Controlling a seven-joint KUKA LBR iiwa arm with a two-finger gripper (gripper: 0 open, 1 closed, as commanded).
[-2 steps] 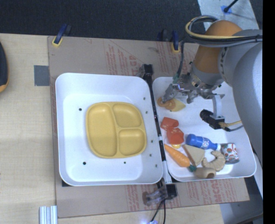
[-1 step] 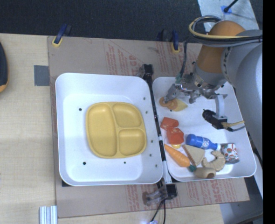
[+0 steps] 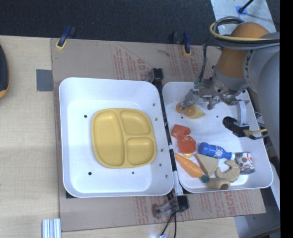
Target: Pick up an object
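**Q:** Where are you working right now?

**A:** I'm reaching in from the right, over the right-hand bin (image 3: 265, 180). The left bin (image 3: 72, 133) is only holding the yellow divided tray (image 3: 124, 136), so I'm leaving it alone.

**Q:** And your tool?

**A:** My gripper (image 3: 202, 97) is hanging low over the far left corner of the right bin, just beside a flat tan and orange piece (image 3: 191, 111). Whether it is clenched or released I cannot tell; the wrist is hiding that, and I'm seeing nothing clearly held.

**Q:** So what are you aiming at?

**A:** I'm judging that flat piece to be the target, since it is lying apart from the rest. The red blocks (image 3: 184, 139), the blue bottle (image 3: 213, 150) and the carrot (image 3: 188, 165) are crowding together nearer the front.

**Q:** How are you doing it well?

**A:** I'm centring over the piece, keeping off the bin wall, and going right down, because a thing that flat is giving little to grip.
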